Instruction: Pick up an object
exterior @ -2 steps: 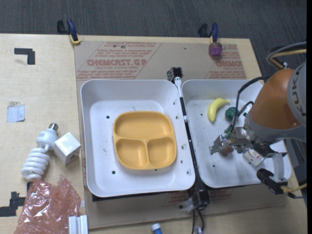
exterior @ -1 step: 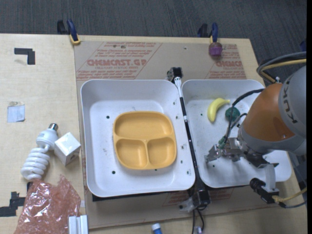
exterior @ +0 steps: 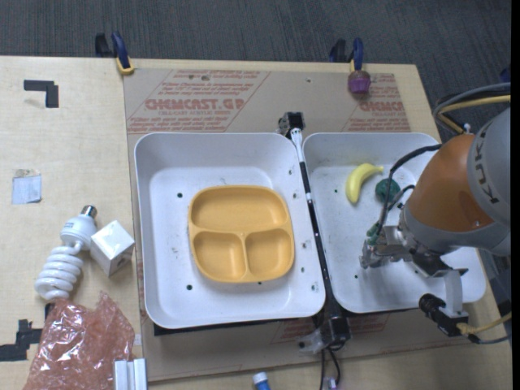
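A yellow banana (exterior: 361,180) lies in the right bin (exterior: 341,283) near its far side. A small dark green object (exterior: 387,189) sits just right of the banana. My gripper (exterior: 375,254) hangs low over the right bin's middle, below and to the right of the banana. The orange-banded wrist covers the space behind it. A yellow divided plate (exterior: 241,233) rests in the middle of the left bin (exterior: 162,291).
A black divider runs between the two bins. Left of the bins on the bench lie a white spiral bulb (exterior: 65,260), a white cube (exterior: 112,247) and crumpled pink plastic (exterior: 77,344). A purple object (exterior: 359,81) sits beyond the right bin. Cables hang at the right.
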`<move>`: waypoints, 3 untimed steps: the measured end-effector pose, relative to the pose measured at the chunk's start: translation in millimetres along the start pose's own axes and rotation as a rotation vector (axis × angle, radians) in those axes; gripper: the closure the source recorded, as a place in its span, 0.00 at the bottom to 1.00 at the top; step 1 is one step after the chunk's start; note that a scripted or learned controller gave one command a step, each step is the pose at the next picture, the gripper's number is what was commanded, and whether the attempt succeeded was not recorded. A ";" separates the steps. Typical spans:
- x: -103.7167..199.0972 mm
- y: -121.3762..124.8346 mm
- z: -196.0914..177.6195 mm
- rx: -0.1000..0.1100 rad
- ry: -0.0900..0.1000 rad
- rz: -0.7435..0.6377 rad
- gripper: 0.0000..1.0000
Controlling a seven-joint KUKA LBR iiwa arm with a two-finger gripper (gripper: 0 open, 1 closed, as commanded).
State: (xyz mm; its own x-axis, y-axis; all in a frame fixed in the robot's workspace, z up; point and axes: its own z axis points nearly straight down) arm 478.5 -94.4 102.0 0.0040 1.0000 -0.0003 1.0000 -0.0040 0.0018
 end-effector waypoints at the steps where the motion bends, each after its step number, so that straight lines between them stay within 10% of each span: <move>1: 54.4 -0.1 -90.3 0.000 0.000 -0.005 1.00; 2: 54.3 -0.1 -90.3 0.001 0.000 -0.006 0.00; 3: 0.7 -1.2 9.9 0.002 0.000 -0.002 0.00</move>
State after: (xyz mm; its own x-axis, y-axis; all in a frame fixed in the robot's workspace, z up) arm 477.4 -93.8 92.1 0.0018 1.0000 -0.0002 1.0000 -0.0018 -0.0003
